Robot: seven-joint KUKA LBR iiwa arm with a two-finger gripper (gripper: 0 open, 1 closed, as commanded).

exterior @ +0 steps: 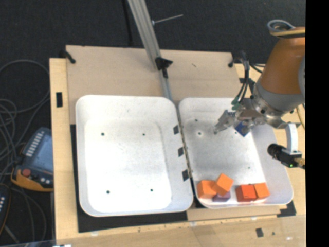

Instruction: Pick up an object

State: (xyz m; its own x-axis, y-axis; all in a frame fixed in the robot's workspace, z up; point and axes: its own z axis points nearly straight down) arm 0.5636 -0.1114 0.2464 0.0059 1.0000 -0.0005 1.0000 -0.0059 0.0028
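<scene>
My gripper (234,125) hangs over the upper middle of the right bin (205,112), open, with one grey finger (223,123) splayed out to the left. A small blue piece (241,130) shows just below the wrist, beside the right finger; I cannot tell whether it touches the gripper. Along the bin's front edge lie several orange blocks: one (207,188) with a tilted one (224,181) next to it, and a pair (247,192) further right. A small purple piece (221,197) peeks out under the tilted block.
The left bin (128,153) lies beside the right one, the two rims meeting in the middle. A slanted metal pole (149,35) rises from the back of the bench. A black fitting (280,152) sticks out by the right bin's right rim.
</scene>
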